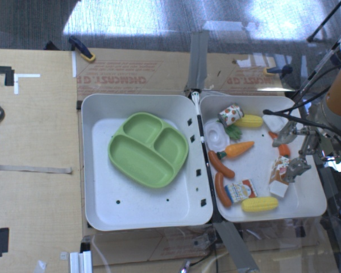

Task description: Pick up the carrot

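Corn cob (260, 204) at right bin (307, 209) front edge. Carrot (239, 149) lies near bin's left wall, not yet grasped. Gripper (292, 151) by right edge, jaws apart, holding nothing. Pick still undone.

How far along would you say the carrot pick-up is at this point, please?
Nothing looks done yet: the carrot lies on the floor of the right bin, beside a sausage. In hand: the claw sits over that bin's right side, away from the carrot. Left: move across to it, grasp and lift.
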